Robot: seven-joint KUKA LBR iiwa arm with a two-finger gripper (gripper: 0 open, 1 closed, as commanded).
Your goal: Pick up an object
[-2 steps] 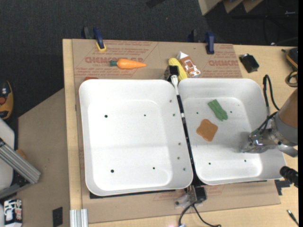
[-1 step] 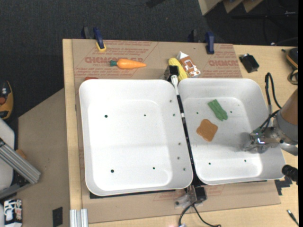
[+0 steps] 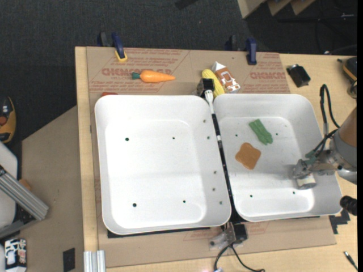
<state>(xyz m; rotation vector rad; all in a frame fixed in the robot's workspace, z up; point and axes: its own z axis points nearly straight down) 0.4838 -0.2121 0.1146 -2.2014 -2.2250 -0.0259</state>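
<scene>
Two objects lie in the right bin (image 3: 283, 207): a green elongated piece (image 3: 261, 132) toward the back, and a flat orange-brown piece (image 3: 248, 155) just in front of it, near the bin's left side. My gripper (image 3: 305, 174) sits low near the right side of that bin, well to the right of the orange-brown piece and apart from both objects. The grey arm (image 3: 347, 152) enters from the right edge. Nothing shows at the gripper's tip.
The left bin (image 3: 113, 152) sits beside the right one, their rims meeting in the middle. Behind the bins on the board lie a toy carrot (image 3: 153, 77), a yellow corn-like item (image 3: 210, 81) and a small packet (image 3: 228, 79). Blue clamps (image 3: 250, 50) hold the board's back edge.
</scene>
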